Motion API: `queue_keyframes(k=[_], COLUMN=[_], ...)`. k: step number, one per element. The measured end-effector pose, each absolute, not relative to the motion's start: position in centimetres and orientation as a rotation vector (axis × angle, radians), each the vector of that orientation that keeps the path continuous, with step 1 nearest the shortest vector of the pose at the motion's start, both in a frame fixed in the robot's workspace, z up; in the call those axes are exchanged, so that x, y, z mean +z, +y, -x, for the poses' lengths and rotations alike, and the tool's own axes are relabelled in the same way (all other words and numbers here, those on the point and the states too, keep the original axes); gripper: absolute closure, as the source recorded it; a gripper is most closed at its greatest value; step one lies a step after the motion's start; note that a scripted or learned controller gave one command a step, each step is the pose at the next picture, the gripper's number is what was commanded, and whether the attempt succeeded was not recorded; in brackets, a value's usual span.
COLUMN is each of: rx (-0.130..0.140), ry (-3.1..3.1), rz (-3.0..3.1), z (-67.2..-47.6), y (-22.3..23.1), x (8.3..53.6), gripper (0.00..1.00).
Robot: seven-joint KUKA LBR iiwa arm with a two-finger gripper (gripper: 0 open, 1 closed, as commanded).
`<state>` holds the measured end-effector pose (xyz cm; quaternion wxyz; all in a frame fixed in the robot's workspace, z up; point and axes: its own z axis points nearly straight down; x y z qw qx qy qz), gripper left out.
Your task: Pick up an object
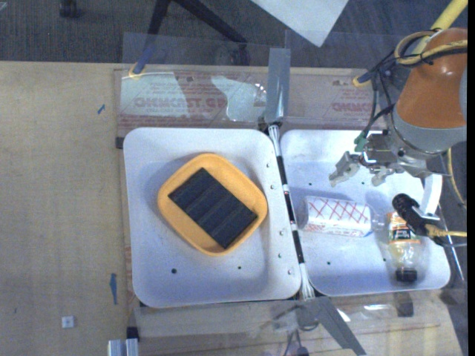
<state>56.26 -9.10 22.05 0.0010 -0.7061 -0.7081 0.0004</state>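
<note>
Dish (pixel 211 212) left bin (pixel 148 273); bottle (pixel 403 247) right.

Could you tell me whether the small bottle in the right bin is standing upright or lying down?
Lying down: the bottle rests lengthwise on the right bin's floor, beside the white packet.

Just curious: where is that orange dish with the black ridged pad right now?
The orange dish with the black ridged pad sits alone mid left white bin, across the divider from the red-and-white packet.
</note>
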Motion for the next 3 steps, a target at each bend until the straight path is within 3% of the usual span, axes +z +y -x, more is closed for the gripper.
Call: queue_keyframes(k=[1,2,3], rx=[-0.001,-0.009,-0.021], ry=[-2.221,-2.050,-2.106], rz=[2.223,2.389,2.337], z=[-55.9,-54.0,-48.5], y=[-11.9,-10.5,-15.0], x=[9.5,8.9,8.9], gripper=[0.00,0.00,0.00])
